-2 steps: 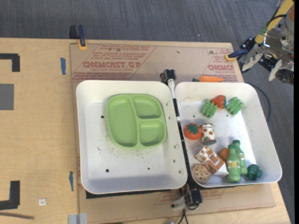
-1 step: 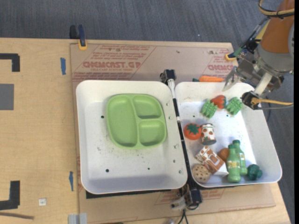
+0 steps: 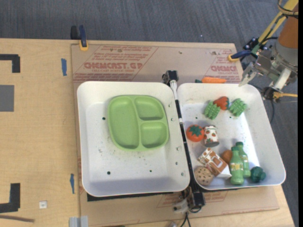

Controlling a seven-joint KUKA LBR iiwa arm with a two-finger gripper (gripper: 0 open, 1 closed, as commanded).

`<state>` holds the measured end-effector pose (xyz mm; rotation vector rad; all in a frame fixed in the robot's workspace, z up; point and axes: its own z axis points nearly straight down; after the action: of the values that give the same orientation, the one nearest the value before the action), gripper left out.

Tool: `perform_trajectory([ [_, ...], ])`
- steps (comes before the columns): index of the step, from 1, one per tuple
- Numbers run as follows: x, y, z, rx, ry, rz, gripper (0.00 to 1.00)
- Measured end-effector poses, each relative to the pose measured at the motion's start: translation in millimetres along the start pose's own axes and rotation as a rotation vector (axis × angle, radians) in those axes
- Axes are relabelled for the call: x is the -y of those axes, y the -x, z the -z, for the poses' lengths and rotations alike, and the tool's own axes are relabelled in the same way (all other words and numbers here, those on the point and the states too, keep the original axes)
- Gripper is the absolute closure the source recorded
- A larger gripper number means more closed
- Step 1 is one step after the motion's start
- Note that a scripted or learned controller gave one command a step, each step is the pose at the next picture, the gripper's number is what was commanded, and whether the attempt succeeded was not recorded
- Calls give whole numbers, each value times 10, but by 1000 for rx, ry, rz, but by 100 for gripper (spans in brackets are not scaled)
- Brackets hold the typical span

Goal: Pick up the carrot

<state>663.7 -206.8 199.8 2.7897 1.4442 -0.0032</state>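
Legible markings
We read red "CHEMCAST GP" print on the brown sheet (image 3: pixel 118 60) behind the left bin (image 3: pixel 90 126); smaller lines are illegible.

1 arm (image 3: pixel 285 51) enters at far right, orange band (image 3: pixel 289 30) uppermost, grey wrist (image 3: pixel 275 65) angled down and leftward. At its end the gripper (image 3: pixel 253 73) hangs tilted, tip aimed left.

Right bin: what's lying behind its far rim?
A carrot lies on the cardboard sheet just beyond the right bin, outside it, green end pointing left. The rim may hide the carrot's near edge. The gripper hangs close to its right end.
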Motion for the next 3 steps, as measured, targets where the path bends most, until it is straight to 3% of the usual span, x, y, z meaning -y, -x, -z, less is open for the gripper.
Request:
perform_trajectory([
  [1,429,-494,-362,0,-5,-611,0],
  [2,639,-531,1532,-3,1,-659,0],
  [3,1058,-911,1136,-2,-3,-755,0],
])
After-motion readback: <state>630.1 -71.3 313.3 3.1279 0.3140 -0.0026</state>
